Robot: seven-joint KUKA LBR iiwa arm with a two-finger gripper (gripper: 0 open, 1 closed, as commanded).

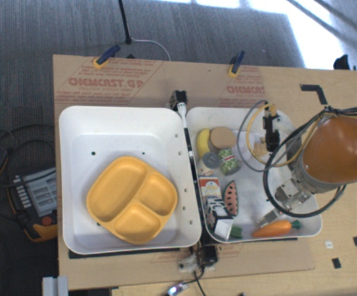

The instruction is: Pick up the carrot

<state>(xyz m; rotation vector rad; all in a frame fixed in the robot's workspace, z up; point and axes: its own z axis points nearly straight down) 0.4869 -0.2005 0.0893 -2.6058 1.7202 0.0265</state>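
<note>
Carrot (272,229) is seen lying flat on the floor of the right bin (301,232), close to that bin's near right corner, with its green end turned toward the right wall. All other places are given relative to the right bin. Well to its left, and touching it along a shared edge, a second white bin (73,165) is set, and a yellow divided plate (132,198) with three compartments is held in the middle of it. Inside the right bin, along its left wall, a yellow banana-like piece (203,142) is placed at the far end, with a tan round lid (222,138) just beside it and a small green item (229,162) below that. Nearer, a small printed carton (209,187) and a watermelon slice (230,198) are laid side by side, and a white block (222,229) is found at the near left corner. Over the right half of the bin the arm (332,150) is hung, its orange band being prominent, ringed by looping cables. The gripper (275,215) is pointed down just above the carrot; whether it is spread or pressed together cannot be told, and nothing is seen being pinched.
</note>
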